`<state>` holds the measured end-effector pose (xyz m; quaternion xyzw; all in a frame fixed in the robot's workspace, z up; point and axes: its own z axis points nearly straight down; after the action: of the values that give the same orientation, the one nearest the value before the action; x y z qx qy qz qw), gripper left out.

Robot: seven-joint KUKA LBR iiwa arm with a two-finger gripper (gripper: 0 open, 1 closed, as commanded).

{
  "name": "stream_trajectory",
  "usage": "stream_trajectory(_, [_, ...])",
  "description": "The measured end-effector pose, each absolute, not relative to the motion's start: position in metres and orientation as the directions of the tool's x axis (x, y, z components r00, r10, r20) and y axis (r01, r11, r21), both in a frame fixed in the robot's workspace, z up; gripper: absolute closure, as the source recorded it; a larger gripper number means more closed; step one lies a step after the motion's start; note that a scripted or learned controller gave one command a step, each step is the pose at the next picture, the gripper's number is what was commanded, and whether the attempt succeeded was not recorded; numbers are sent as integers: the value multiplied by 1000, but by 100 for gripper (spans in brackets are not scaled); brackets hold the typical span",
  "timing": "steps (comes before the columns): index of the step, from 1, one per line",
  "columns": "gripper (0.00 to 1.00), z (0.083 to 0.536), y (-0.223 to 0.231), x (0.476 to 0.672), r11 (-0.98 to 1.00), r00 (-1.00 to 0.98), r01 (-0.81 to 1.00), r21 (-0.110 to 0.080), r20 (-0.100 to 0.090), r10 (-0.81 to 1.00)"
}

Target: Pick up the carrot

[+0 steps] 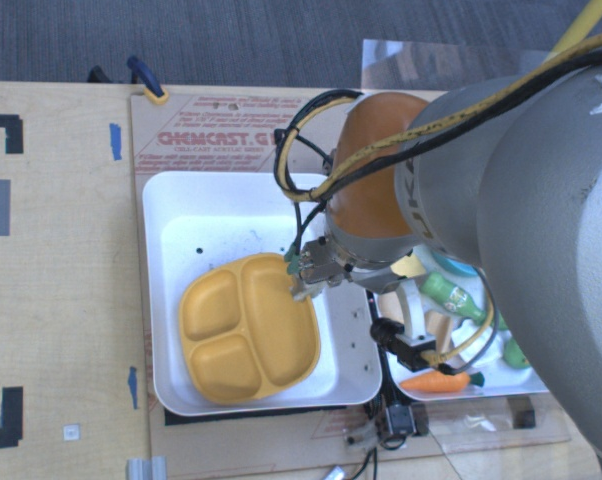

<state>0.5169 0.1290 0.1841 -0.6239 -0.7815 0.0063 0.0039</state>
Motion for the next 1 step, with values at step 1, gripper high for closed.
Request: stream_trajectory(1, [100,191,129,516,224,-224,974,-19,-4,975])
